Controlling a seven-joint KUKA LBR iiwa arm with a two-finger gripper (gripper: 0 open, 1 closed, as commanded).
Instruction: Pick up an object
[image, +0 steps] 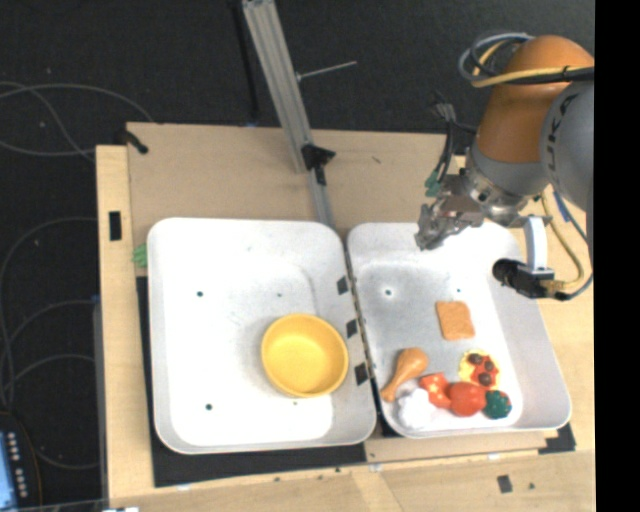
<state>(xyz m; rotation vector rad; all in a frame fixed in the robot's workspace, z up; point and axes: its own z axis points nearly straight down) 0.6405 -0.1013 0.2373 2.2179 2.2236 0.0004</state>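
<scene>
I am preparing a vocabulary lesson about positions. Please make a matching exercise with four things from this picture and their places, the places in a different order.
Things:
1. yellow bowl
2. cracker
3. chicken drumstick
4. gripper

Places:
A. above the right bin's far edge
B. middle of the right bin
C. left bin, near its right side
D. right bin, near its left wall

Pairs: 1-C, 2-B, 3-D, 4-A

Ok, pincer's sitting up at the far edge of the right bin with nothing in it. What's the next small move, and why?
Probably bring the pincer toward the near side of the right bin until it is over the cracker. It now sits at the bin's far rim with nothing between its tips. The cracker is the closest item and lies apart from the crowded drumstick and tomato.
</scene>
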